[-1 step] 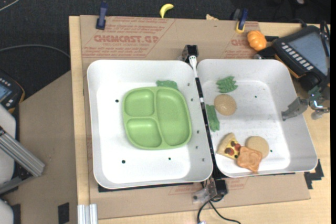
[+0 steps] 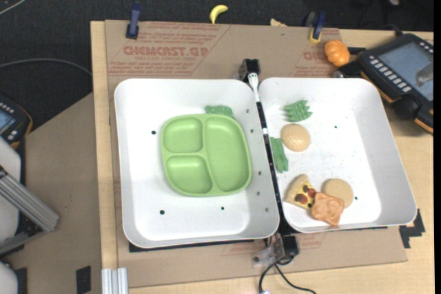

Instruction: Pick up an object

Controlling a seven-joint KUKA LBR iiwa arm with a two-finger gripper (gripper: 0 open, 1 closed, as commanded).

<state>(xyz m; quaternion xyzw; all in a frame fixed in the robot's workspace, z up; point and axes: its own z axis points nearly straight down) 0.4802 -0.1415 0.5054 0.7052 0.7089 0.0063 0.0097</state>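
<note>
The right bin [image 2: 365, 141] holds several toy foods. A green leafy piece [image 2: 298, 109] lies near its back, with a round tan bun [image 2: 296, 137] just in front of it. A long green piece [image 2: 279, 155] rests against the bin's left wall. Near the front sit a pizza slice [image 2: 300, 191], an orange-pink flat piece [image 2: 327, 208] and a tan round cookie [image 2: 339, 190], all touching or close together. In the left bin [image 2: 138, 162] lies a green divided plate [image 2: 204, 153], with a small green leafy piece [image 2: 219, 109] at its back edge.
A yellow banana toy [image 2: 218, 12] and an orange toy [image 2: 336, 51] lie on the cardboard [image 2: 172, 45] behind the bins. A black handheld controller [image 2: 403, 69] sits at the right. Blue clamps [image 2: 133, 21] hold the board's back edge.
</note>
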